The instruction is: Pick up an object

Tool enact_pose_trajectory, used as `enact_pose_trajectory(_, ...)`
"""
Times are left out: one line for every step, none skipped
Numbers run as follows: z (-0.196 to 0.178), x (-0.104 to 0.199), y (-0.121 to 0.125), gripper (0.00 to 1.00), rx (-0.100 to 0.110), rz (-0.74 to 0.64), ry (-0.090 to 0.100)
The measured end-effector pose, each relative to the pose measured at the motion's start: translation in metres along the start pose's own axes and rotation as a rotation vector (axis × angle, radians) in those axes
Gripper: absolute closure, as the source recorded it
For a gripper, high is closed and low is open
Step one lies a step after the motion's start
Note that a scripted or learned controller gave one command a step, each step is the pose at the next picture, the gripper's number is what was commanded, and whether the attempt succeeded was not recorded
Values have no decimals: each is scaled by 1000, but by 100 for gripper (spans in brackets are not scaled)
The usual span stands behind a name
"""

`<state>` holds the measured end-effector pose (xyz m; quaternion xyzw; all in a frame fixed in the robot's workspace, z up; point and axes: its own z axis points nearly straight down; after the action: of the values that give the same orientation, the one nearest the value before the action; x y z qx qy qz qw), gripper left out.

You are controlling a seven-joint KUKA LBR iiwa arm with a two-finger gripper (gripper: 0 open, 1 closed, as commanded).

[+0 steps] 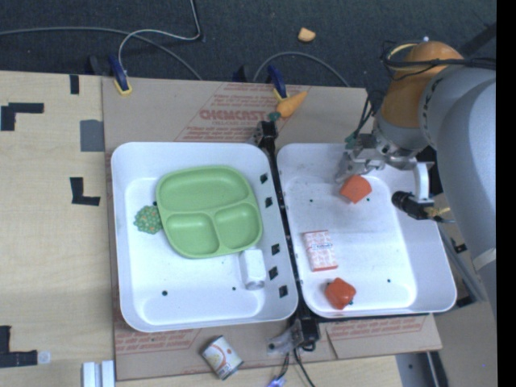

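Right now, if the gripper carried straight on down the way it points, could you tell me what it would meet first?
Most likely the orange object lying just under the gripper in the right bin. Depth is hard to judge from above, so any gap between them is unclear.

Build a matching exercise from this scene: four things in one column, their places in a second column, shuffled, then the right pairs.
Things:
1. green divided plate
2. orange object
3. red object
4. small can

Places:
A. near edge of the right bin
B. on the bench in front of the bins
C. left bin
D. right bin, directly under the gripper

Pairs: 1-C, 2-D, 3-A, 4-B
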<state>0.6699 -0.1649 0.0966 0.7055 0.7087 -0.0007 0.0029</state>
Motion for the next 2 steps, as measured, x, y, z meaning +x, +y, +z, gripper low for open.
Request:
enact_pose_trajectory(-4,42,-83,100,5,3,5)
enact_pose_trajectory(-4,42,-83,0,5,4,5)
